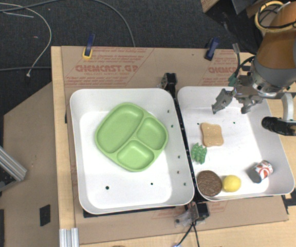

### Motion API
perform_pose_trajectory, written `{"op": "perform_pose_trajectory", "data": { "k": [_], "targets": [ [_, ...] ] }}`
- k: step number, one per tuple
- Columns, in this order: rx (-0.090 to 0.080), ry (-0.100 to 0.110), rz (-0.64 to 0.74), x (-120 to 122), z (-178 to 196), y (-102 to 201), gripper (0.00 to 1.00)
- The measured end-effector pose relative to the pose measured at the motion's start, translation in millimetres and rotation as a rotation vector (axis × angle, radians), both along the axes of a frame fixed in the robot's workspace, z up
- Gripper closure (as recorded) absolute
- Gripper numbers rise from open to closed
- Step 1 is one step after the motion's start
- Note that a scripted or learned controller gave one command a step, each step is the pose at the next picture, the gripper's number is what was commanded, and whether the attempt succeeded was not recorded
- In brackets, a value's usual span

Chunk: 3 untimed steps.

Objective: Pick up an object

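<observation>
My gripper (236,103) hangs over the upper part of the right bin (276,153), its two grey fingers spread apart with nothing between them. Below it in that bin lie a tan slice of toast (211,135), a green broccoli piece (199,153), a brown round patty (209,182), a yellow lemon (232,183) and a small red-and-white can (261,171). The toast is the closest, a little below and left of the fingers.
The left bin (86,189) holds a green divided plate (131,136). A black clamp (169,80) sits between the bins at the top. Blue clips (89,43) hold the cardboard at the back. A black tool part (281,125) juts over the right bin's right rim.
</observation>
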<state>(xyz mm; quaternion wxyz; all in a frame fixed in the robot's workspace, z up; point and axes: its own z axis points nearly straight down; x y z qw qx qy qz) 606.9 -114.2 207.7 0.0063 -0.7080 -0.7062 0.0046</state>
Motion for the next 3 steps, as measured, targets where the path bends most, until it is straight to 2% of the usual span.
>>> {"op": "perform_pose_trajectory", "data": {
  "k": [1, 2, 3],
  "targets": [
    [-0.002, -0.014, 0.003, 2.9, 8.0, 0.1, 0.00],
    [-0.001, -0.011, 0.002, 3.1, -37.0, -7.1, 0.00],
    [0.000, -0.008, 0.002, 5.5, -98.8, -11.1, 0.00]
  ]
}}
